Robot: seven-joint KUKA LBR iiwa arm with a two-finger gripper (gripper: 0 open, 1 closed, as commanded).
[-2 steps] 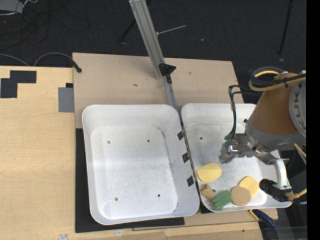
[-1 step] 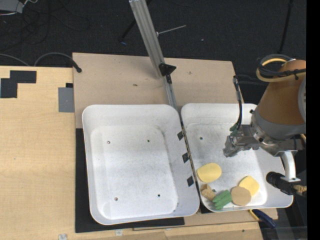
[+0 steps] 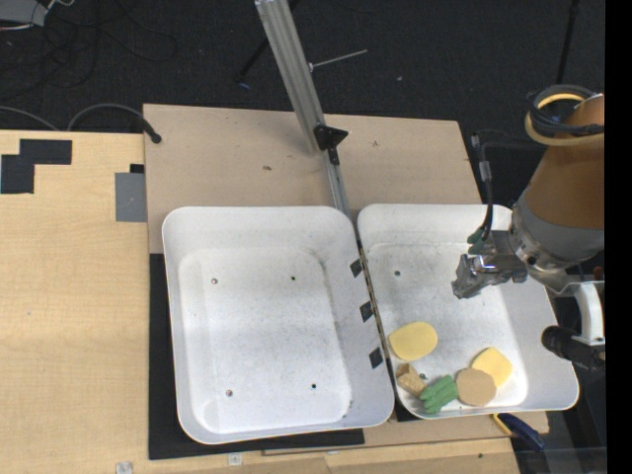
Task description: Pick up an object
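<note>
My gripper (image 3: 470, 281) hangs over the right bin (image 3: 434, 235), near its right side, on the orange-banded arm that comes in from the right. Nothing shows between its fingers. Toward the bin's front lie a flat yellow oval piece (image 3: 413, 341), a yellow round block (image 3: 494, 365) with a tan disc (image 3: 475, 388) leaning against it, a green piece (image 3: 438, 393) and a small brown chunk (image 3: 408, 377). The gripper is above and behind these objects, apart from all of them.
The left bin (image 3: 197, 265) sits beside the right one, with black clips (image 3: 366, 310) along their shared edge. A slanted aluminium bar (image 3: 296, 67) rises behind the bins. The bench's wooden surface (image 3: 69, 294) stretches to the left.
</note>
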